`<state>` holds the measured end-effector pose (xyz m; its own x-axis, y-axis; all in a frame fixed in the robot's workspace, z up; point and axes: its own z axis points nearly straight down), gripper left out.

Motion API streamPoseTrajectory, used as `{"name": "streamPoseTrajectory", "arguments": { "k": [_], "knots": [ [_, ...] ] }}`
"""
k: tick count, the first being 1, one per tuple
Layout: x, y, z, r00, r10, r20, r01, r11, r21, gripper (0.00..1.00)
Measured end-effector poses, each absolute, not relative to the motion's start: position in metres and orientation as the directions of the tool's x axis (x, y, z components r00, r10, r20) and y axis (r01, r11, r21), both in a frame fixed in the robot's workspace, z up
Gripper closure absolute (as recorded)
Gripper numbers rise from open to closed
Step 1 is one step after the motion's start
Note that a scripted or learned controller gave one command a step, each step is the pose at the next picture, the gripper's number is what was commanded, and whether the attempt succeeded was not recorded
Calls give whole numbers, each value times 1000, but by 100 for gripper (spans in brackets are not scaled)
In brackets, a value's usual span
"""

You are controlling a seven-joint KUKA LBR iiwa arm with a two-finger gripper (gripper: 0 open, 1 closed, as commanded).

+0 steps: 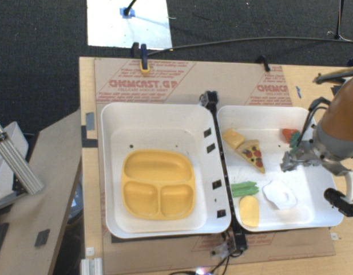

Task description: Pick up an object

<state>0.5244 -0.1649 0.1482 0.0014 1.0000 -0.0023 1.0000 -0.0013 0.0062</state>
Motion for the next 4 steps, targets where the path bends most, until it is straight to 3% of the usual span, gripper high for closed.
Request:
{"name": "streamPoseTrajectory", "arguments": {
  "k": [2,4],
  "knots": [
    [533,-169,274,-4,1000,-3,1000,4,8,100],
    [563,-66,258,-10,1000,1,1000,10,2,100]
  ]
}}
